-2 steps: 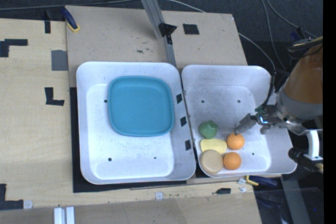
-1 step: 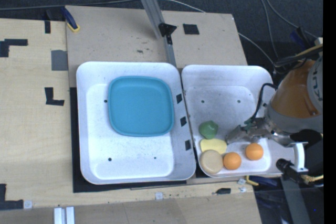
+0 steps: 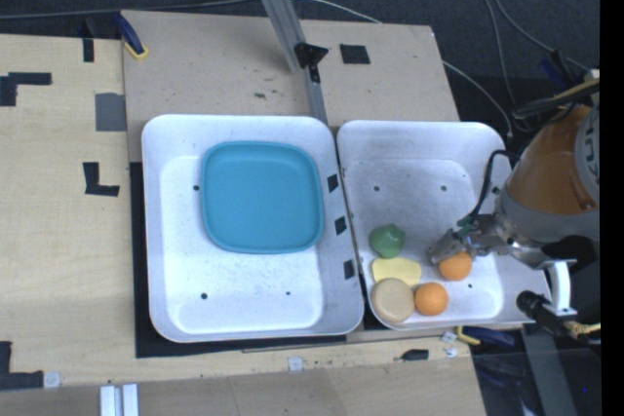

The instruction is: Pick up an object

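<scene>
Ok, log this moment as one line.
gripper at orange ball, right bin | grip unconfirmed | blue plate in left bin

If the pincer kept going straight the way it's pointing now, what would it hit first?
Most likely the orange ball right at the pincer tip in the right bin. They look nearly touching, though height is hard to judge from above. Beyond it lies the yellow piece.
</scene>
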Available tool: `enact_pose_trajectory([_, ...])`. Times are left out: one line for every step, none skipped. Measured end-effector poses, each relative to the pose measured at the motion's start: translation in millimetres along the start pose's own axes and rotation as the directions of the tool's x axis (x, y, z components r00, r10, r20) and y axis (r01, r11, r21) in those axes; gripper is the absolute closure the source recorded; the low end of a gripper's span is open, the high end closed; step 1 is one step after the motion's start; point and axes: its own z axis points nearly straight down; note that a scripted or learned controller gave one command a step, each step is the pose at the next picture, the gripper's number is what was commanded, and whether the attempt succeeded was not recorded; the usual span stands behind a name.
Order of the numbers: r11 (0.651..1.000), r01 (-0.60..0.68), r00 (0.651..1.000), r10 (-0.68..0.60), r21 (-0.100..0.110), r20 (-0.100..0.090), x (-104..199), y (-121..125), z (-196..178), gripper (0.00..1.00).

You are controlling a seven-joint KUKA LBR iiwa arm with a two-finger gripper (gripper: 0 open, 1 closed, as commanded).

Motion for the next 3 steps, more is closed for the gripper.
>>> enact_pose_trajectory([1.000, 0.000, 1.000, 0.000, -0.003, 0.001, 1.5, -2.7, -42.1, 1.00])
enact_pose_trajectory([1.000, -0.001, 1.000, 0.001, -0.004, 0.002, -8.2, 0.6, -95.8, 1.00])
enact_pose_trajectory([1.000, -0.001, 1.000, 0.001, -0.005, 0.002, -9.4, -1.5, -157.7, 1.00])
